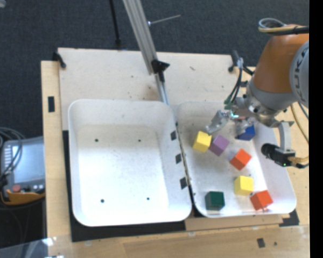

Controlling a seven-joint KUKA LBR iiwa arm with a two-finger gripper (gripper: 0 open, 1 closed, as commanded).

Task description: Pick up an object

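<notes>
My gripper [229, 123] hangs over the far part of the right bin [282, 190], open, with bare bin floor showing between its fingers. A blue cube [247, 133] lies just to the right of the gripper, partly hidden under the wrist. Just in front of the gripper, to its left, sit a yellow cube [202, 141] and a purple cube [219, 144], touching each other. An orange cube [240, 159] lies a little nearer the front.
Nearer the front of the right bin are a second yellow cube [243, 185], an orange-red cube [261, 199] and a dark green cube [215, 200]. The left bin [75, 144] stands beside it. A slanted metal rail [140, 31] rises behind the bins.
</notes>
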